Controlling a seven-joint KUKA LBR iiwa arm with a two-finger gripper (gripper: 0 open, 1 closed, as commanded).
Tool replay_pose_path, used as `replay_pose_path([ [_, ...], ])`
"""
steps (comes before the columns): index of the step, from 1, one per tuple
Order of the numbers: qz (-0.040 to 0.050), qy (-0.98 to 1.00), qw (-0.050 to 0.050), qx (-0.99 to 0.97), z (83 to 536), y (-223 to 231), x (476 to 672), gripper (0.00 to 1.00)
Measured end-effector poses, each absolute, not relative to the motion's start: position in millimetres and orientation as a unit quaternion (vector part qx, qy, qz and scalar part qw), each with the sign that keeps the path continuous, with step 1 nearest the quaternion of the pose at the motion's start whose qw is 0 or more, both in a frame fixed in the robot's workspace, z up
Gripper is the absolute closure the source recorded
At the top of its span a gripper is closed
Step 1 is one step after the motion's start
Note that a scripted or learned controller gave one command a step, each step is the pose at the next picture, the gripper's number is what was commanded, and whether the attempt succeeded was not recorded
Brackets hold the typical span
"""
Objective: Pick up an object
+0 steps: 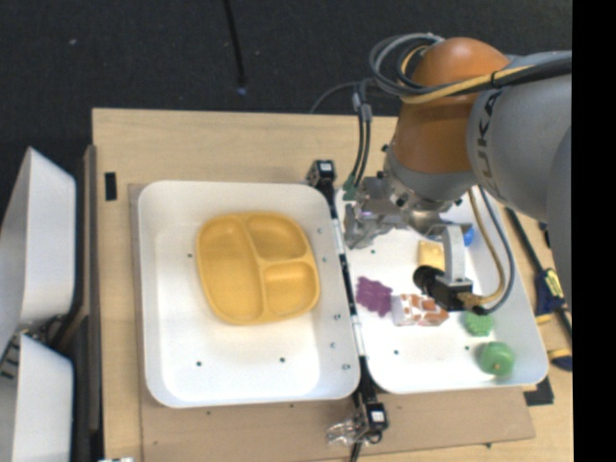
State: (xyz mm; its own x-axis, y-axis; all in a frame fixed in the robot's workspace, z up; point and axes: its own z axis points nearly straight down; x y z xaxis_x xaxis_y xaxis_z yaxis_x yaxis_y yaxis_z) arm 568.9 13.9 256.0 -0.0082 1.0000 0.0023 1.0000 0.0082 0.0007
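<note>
1. The gripper (364, 227) hangs near the purple piece (373, 295), a little above it in the view. I cannot tell if the claw is wide or narrow, and I see nothing held in it.
2. I judge the purple piece to be the easiest thing to take. It lies flat on the floor of the right bin (423, 378).
3. Just right of the purple piece lies a patterned orange-white piece (422, 308), almost touching it. Farther right are two green pieces (497, 357).
4. The claw should come down straight over the middle of the purple piece, opened wider than it and turned away from the patterned neighbour.
5. It should close only when low, then lift straight up.
6. The yellow plate (258, 265), well left of the purple piece, looks too broad.
</note>
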Motion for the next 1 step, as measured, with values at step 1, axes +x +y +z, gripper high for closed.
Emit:
replay_pose_path([
  [1,-0.0001,-0.71,0.0,-0.705,243.5,61.1,554.3,1.0],
])
